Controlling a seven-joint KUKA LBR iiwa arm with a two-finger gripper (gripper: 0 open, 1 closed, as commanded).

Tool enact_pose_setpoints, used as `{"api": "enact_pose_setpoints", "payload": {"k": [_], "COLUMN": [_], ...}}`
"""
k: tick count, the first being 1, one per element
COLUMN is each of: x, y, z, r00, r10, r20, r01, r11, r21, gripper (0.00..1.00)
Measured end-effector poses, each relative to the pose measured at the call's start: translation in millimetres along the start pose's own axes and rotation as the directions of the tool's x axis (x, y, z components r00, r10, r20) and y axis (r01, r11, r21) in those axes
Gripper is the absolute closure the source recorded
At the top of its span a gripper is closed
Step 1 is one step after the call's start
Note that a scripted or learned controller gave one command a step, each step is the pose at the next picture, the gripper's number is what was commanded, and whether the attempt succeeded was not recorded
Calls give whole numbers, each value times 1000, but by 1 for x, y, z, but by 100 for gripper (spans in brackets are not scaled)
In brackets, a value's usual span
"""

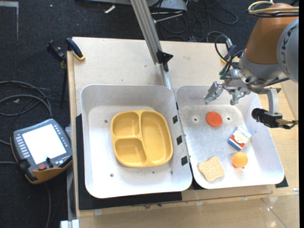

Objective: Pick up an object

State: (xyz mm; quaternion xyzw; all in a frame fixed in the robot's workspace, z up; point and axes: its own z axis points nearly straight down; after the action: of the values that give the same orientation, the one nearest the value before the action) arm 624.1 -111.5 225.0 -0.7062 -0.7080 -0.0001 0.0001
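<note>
Overhead, the gripper (pixel 224 95) hangs above the far edge of the right bin (pixel 266 175), its fingers (pixel 212 93) spread apart with nothing between them. Four candidate objects lie on that bin's floor: a red disc (pixel 214 119) nearest the gripper, just in front of it; a small blue and white carton (pixel 239 138) toward the right; an orange ball (pixel 240 160) near the carton; and a toast-shaped piece (pixel 211 169) at the near edge. A yellow divided tray (pixel 141 137) occupies the left bin (pixel 95 175), and both bins rest on the worktop (pixel 118 61). Judged from this arrangement, the task is at its approach stage: no object is grasped or lifted, and descent, closure and lift all remain. The red disc appears the likeliest target, though the gripper's height above the bin floor is hard to judge from this slanted view.
</note>
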Motion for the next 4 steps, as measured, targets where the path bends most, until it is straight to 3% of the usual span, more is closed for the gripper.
{"api": "enact_pose_setpoints", "payload": {"k": [1,3,4], "x": [0,-3,-3], "y": [0,-5,-4], "z": [0,91,129], "r00": [1000,1000,1000], "r10": [0,3,2], "r20": [0,0,2], "r01": [0,-3,-2], "r11": [1000,1000,1000], "r21": [0,5,-3], "gripper": [0,0,0]}}
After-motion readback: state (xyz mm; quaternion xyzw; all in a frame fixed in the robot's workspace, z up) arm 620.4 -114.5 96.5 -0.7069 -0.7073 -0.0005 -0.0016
